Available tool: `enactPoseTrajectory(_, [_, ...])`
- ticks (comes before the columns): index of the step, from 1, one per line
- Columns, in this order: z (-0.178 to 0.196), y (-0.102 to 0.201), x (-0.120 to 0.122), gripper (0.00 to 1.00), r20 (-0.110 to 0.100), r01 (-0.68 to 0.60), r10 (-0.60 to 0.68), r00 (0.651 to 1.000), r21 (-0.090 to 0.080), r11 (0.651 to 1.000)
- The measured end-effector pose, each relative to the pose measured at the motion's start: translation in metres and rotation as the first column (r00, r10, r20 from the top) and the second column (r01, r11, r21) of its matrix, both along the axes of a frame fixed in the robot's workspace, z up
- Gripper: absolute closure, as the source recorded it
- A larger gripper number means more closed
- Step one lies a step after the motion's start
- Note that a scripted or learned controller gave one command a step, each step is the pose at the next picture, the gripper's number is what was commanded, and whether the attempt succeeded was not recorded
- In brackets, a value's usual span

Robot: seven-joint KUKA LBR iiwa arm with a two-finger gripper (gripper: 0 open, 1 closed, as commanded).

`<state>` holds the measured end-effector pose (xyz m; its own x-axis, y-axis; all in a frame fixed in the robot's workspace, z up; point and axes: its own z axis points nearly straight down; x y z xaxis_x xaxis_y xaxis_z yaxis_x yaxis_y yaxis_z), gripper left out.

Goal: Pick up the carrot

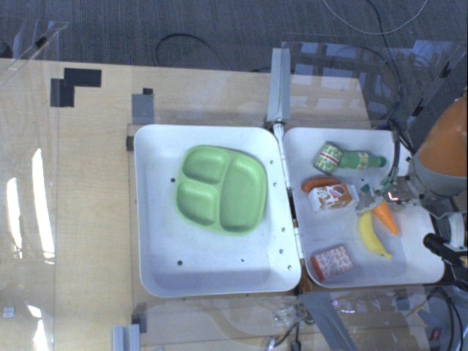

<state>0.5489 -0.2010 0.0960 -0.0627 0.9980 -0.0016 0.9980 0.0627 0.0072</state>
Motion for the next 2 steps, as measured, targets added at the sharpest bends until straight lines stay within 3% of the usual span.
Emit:
enactPoseTrajectory(1, [0.012,0.000,0.003,1.00,0.007,-0.002,0.002,1.000,-0.001,1.000])
enactPoseTrajectory(2, [0.086,-0.004,0.027,1.00,-0.001,0.481,-0.481,0.876,0.002,0.876])
